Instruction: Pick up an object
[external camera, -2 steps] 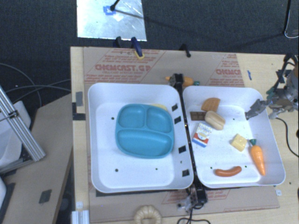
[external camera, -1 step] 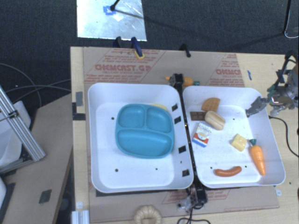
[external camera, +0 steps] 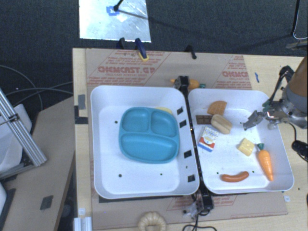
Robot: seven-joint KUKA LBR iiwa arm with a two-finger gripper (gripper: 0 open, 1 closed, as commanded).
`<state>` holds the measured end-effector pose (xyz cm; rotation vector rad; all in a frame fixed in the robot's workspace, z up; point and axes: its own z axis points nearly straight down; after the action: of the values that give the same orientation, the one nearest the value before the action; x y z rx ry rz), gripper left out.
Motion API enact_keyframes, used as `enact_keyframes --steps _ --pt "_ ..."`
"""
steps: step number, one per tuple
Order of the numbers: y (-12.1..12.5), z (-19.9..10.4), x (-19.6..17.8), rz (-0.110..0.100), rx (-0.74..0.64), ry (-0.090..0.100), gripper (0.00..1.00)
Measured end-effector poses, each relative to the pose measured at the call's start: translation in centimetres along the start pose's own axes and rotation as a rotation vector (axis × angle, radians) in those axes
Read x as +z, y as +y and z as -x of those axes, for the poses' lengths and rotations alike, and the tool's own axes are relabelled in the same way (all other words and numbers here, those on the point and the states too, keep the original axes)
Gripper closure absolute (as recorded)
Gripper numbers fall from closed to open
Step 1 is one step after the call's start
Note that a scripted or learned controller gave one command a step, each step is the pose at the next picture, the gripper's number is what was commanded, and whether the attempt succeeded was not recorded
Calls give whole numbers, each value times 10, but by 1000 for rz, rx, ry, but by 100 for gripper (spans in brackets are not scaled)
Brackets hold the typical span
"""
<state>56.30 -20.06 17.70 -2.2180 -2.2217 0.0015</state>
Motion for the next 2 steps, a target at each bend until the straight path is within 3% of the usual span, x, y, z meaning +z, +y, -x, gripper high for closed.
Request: enact_keyframes --steps 2 --pt "-2 1 94 1 1 -1 0"
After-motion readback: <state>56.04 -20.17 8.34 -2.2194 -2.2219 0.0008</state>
